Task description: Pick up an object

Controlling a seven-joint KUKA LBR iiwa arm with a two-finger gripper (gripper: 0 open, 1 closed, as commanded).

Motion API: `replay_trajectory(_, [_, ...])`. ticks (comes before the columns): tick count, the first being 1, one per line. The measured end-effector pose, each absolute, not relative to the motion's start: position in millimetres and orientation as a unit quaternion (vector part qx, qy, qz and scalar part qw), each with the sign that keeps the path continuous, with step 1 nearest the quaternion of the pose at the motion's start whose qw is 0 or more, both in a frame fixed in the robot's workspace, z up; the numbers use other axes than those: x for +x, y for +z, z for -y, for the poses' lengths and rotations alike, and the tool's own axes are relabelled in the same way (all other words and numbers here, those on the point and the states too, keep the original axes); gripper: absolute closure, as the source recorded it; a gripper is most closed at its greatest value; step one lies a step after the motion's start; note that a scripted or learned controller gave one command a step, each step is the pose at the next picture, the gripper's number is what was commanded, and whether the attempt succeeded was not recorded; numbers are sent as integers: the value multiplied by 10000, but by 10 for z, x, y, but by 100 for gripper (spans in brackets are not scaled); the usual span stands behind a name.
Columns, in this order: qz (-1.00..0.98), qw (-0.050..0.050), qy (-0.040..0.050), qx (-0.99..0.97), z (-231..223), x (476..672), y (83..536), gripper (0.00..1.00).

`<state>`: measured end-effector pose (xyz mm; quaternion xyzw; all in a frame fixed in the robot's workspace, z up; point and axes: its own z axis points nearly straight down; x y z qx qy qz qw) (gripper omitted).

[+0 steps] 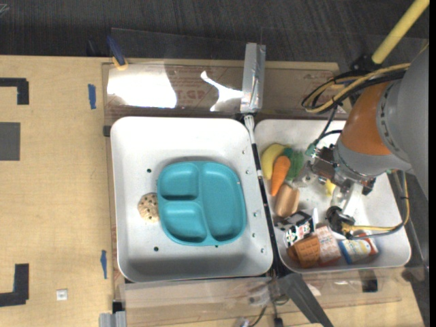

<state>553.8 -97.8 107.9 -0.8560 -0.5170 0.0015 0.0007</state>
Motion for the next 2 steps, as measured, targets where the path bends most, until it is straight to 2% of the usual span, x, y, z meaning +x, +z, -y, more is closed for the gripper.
replay_trajectory(1, [5261, -83, -111, -8503, 953, 5001, 943, 0])
replay_trajectory(2, [6119, 1, 8, -7910, 937, 5166, 1265, 0])
